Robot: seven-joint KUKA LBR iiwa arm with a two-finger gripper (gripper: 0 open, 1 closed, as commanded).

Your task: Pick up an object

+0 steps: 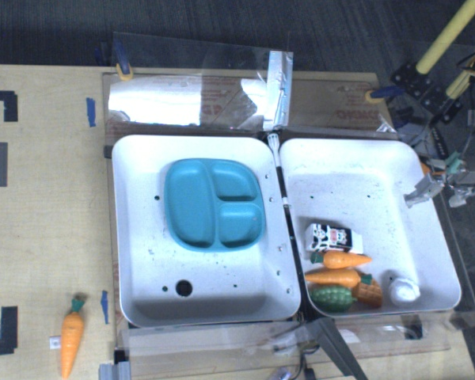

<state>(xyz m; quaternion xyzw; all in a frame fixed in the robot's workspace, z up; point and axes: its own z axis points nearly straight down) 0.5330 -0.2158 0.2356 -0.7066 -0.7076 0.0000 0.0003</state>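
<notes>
A: Right bin (356, 172): the objects are bunched in its near-left corner. A black-and-white printed carton (329, 237), an orange toy carrot (344, 259) just below it, a second orange piece (332, 277) under that, then a green toy vegetable (332, 295) and a small brown item (370, 291), all touching or nearly so. A white rounded object (404, 290) sits a little apart to their right.

B: Gripper?

A: At the bin's right rim, gripper (437, 182), metal parts visible over the edge. Can't tell whether it's spread or closed from this angle. Nothing seen held.

B: Best pick, then?

A: My judgement: the white rounded object. It has bare floor around it, so there's room to come down on either side. The carrots are packed against each other and against the divider between the bins; a descent there would likely nudge neighbours or clip the wall.

B: Open room?

A: The upper half of the right bin is bare floor, good for approach and retreat. Left bin (142, 212) holds a blue divided plate (214, 203). Another toy carrot (71, 335) lies on the bench, well apart.
</notes>
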